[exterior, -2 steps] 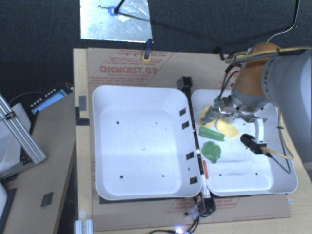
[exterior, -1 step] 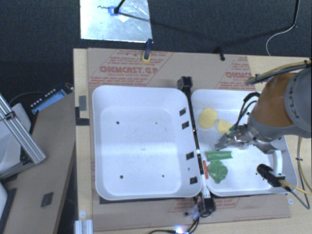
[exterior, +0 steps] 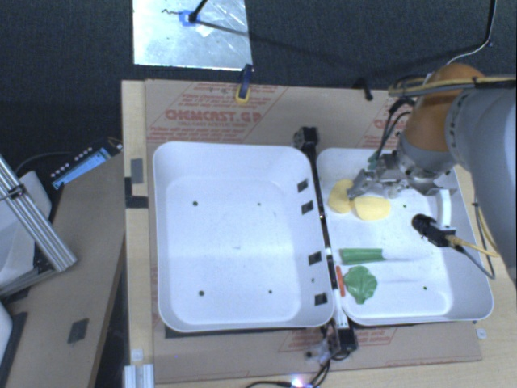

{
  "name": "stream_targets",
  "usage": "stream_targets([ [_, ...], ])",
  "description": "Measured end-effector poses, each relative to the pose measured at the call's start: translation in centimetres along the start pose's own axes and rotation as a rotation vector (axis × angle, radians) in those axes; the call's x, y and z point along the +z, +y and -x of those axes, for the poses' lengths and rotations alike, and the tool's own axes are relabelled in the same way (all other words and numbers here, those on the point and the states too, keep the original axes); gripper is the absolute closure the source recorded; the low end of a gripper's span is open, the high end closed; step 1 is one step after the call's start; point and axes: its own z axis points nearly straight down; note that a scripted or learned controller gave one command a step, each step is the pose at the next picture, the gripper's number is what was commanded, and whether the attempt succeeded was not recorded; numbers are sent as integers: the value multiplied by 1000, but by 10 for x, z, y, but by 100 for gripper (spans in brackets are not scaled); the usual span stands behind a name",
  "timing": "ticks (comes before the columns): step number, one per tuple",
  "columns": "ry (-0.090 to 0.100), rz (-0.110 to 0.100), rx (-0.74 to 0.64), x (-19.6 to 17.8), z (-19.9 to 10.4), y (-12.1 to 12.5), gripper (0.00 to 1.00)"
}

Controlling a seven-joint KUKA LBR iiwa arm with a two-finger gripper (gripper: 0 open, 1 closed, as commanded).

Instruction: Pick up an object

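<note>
Right bin (exterior: 472, 301): white and shallow, on the right of the pair; bearing every loose piece listed here
Green leaf-like piece (exterior: 360, 284): crumpled, near the near-left corner of the right bin; close to the black divider (exterior: 323, 241) between the bins
Green stick (exterior: 361, 255): flat on the bin floor, lying crosswise just beyond the leaf-like piece; apart from it
Yellow oval piece (exterior: 372, 209): beyond the stick, toward the middle of the right bin; meeting the second yellow piece at its left edge
Yellow round piece (exterior: 340, 197): a little farther and nearer the divider; partly covered by the tool's tip
Gripper (exterior: 363, 189): grey, low over the far edges of the two yellow pieces; impossible to tell from this slant whether open or closed
Arm (exterior: 481, 136): grey with an orange band; reaching in from the right above the right bin's far side
Left bin (exterior: 234, 241): white, shallow; side by side with the right bin along the divider
Cardboard sheet (exterior: 202, 107): red-printed, under both bins
Yellow clip (exterior: 242, 95): on the cardboard's far edge
Silver sheet (exterior: 191, 23): farthest back, on the dark floor
</note>
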Motion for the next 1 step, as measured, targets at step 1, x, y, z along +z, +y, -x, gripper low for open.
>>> stream_targets([
  [1, 3, -16, 8, 2, 3, -107, 0],
])
